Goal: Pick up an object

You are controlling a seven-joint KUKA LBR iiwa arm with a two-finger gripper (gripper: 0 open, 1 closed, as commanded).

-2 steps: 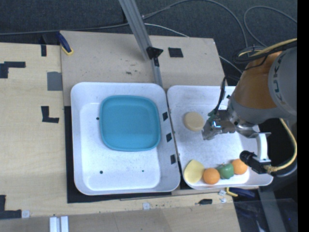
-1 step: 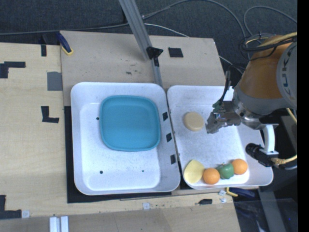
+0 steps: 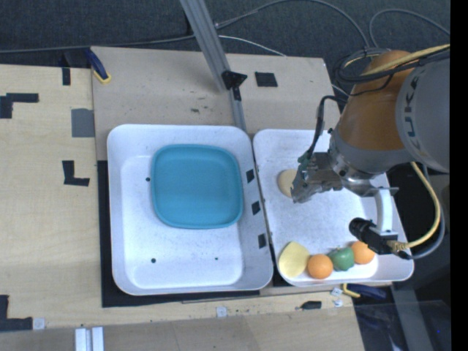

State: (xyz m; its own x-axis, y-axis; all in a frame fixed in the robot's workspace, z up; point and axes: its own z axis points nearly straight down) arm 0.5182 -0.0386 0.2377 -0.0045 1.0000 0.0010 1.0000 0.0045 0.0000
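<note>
The surface (image 3: 44, 218) looks like matt pale wood. Both bins, left (image 3: 124, 196) and right (image 3: 322, 218), look like smooth white plastic, faintly speckled. The blue plate (image 3: 196, 185) is smooth and slightly glossy.

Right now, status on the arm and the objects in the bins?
End effector low in right bin, beside a pale round object. No grasp confirmed. Yellow piece, two orange fruits and green item along near edge. Blue plate in left bin.
</note>
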